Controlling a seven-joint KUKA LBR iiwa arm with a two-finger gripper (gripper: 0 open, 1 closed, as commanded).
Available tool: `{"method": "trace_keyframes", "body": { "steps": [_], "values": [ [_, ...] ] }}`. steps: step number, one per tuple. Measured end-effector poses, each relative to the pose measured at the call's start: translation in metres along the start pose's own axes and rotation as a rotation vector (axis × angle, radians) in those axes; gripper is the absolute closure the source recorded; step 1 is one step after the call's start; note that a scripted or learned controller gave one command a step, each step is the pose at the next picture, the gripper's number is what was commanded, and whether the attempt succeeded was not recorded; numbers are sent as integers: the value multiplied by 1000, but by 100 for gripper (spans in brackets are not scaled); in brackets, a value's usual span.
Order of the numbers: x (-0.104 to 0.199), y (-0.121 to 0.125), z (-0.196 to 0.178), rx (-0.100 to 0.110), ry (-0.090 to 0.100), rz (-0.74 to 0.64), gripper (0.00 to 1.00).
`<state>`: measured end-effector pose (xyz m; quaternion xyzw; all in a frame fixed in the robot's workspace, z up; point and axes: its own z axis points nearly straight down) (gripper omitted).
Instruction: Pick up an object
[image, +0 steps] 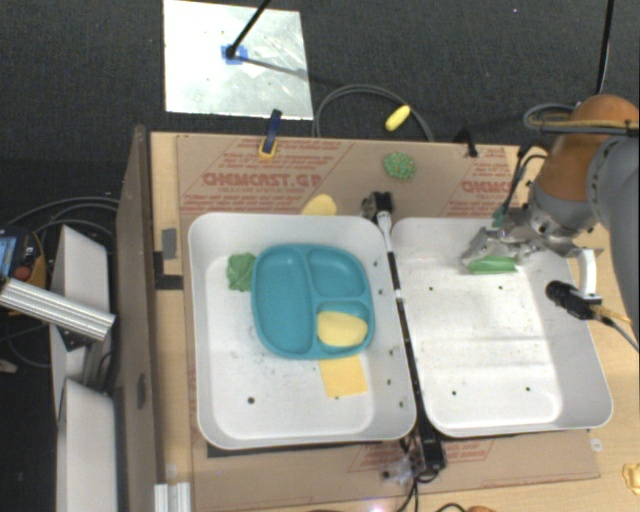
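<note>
The gripper (492, 250) sits low at the far edge of the right bin (500, 400), directly over a flat green object (492, 265) that lies on the bin floor. Whether the tool is apart, together or clamped on the object cannot be told. Risk: the object is thin and lies flush with the floor near the bin wall, so a closing grasp may slide over it or push it against the wall.

Gripper (487, 247) low at the right bin's (500, 400) far edge, a flat green piece (492, 265) just beneath it, blue divided plate (310, 300) mid left bin (215, 400), yellow lump (341, 328) in its near-right compartment, yellow slice (344, 377) beside it.
</note>
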<state>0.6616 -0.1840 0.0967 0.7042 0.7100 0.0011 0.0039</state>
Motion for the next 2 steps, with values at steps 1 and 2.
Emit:
{"method": "trace_keyframes", "body": {
  "steps": [1,2],
  "values": [
    [55,-50,-80,1,5,0,100],
    [137,-71,-102,5,8,-4,100]
  ]
}}
